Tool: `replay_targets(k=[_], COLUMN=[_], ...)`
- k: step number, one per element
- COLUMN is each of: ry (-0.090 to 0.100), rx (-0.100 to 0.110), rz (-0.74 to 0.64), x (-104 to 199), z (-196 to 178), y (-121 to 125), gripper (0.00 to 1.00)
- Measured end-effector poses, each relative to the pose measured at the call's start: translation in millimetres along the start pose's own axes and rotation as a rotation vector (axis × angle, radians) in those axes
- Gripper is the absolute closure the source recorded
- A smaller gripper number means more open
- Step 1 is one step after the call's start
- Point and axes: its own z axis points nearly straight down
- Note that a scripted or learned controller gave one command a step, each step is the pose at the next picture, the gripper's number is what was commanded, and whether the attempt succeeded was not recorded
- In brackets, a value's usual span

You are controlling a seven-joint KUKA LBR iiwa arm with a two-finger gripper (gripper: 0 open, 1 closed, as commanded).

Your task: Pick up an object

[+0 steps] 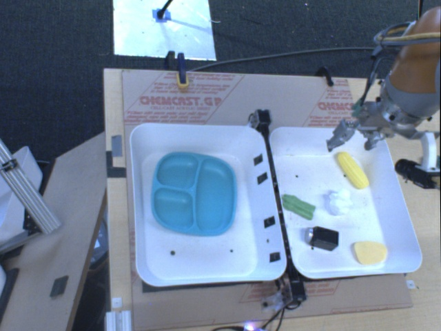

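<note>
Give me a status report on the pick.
Pincer open, holding nothing, over right bin's far edge. Corn nearest, just below it. Nothing in the way.

I have one fixed camera above the bench — angled downward, set back enough to frame both bins — with the arm entering from the right.

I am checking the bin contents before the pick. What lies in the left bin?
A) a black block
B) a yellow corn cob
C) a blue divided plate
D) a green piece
C: the blue plate lies alone in the left bin, while the corn, black block and green piece are all in the right bin.
</note>
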Motion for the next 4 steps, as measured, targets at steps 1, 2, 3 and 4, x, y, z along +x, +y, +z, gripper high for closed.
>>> replay_targets(k=[1,2,3,4], ry=[-0.002,-0.001,-0.001,-0.001], rx=[-0.012,-0.01,-0.01,-0.009], rz=[-0.002,0.0,0.0,0.0], x=[0.3,-7.0,-4.0,-3.5], z=[-7.4,45.8,88.6,140.5], y=[2.3,-3.9,-8.0,-7.5], gripper=[0.0,0.0,0.0,0.0])
